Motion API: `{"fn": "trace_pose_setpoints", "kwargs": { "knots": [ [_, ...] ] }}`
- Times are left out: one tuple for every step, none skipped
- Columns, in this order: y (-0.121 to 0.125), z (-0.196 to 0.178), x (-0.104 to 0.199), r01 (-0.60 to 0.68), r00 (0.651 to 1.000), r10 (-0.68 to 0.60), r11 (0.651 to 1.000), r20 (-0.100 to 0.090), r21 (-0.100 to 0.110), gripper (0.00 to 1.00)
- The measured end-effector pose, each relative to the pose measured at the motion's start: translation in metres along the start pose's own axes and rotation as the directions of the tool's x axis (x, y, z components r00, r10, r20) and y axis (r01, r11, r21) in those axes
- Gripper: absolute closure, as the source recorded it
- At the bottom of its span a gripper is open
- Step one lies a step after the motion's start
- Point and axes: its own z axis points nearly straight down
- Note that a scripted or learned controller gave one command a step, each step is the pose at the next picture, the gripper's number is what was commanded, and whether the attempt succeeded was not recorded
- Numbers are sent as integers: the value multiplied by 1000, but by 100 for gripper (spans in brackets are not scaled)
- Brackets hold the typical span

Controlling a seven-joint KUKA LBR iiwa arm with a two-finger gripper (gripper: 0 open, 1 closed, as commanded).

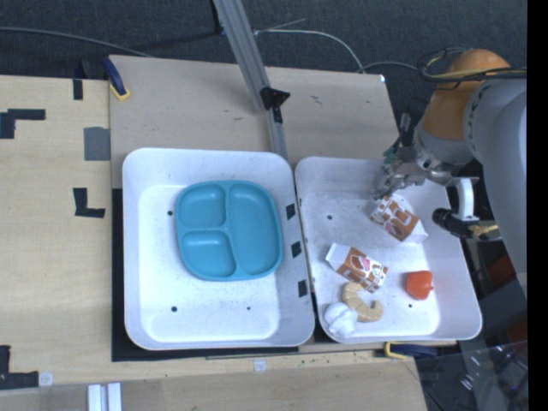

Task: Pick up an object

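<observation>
My gripper (392,181) is low over the far right part of the right bin (336,187), just above an orange and white snack packet (396,218). Its tip meets the packet's upper left corner, and the grip itself is hidden. Nearer the front of the same bin lie a second orange and white packet (358,266), a small red object (418,284), a tan curved piece (364,305) and a white lump (339,318).
A blue divided plate (229,229) lies in the left bin (154,315). A grey metal pole (248,50) slants down to the bins' far edge. Cables run over the dark floor behind the bench.
</observation>
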Motion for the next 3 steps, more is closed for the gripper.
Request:
{"fn": "trace_pose_setpoints", "kwargs": {
  "knots": [
    [-7,-58,-4,-4,1000,4,1000,-1,-6,100],
    [-6,-112,-4,-3,1000,3,1000,-1,-6,100],
    [-21,-125,48,1,1000,-1,1000,-4,-3,100]
  ]
}}
